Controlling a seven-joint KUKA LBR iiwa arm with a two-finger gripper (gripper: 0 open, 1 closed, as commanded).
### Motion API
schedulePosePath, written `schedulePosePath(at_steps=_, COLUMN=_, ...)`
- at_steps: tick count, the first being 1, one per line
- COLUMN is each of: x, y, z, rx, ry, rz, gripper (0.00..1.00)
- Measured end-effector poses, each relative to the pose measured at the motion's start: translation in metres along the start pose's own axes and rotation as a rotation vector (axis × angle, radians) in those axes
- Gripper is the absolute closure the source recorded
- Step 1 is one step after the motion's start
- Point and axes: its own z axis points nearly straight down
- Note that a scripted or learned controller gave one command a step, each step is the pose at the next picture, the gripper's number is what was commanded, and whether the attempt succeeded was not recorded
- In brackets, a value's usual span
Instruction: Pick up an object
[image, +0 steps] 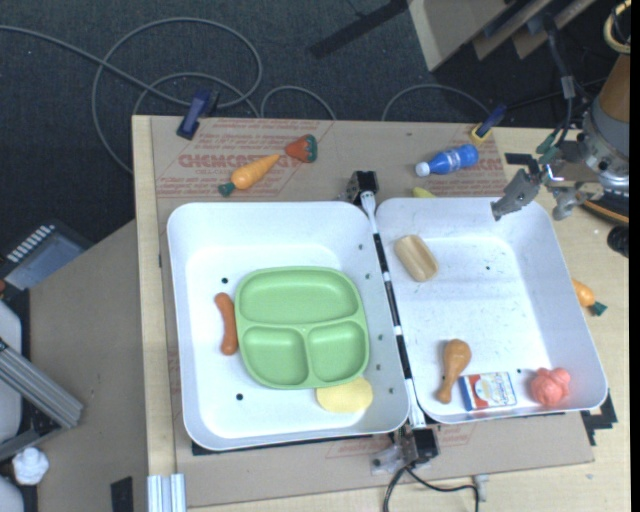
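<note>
Four candidates lie in the right bin (560, 250), so with my gripper (528, 190) spread and holding nothing over its far right corner, I judge the bread roll (416, 257) at far left easiest, approached straight down.

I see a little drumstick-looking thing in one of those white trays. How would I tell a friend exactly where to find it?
Start at the right white bin, the one without the green divided plate. Look along its near edge: the toy chicken drumstick lies at the left end of that row, beside a small carton and a pink lumpy toy. It alone is golden-brown, with a thin bone handle.
</note>
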Motion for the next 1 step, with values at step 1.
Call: schedulePosePath(at_steps=1, x=0.0435, y=-0.0375, z=0.0640, rx=0.002, ry=0.001, rz=-0.001, gripper=0.00)
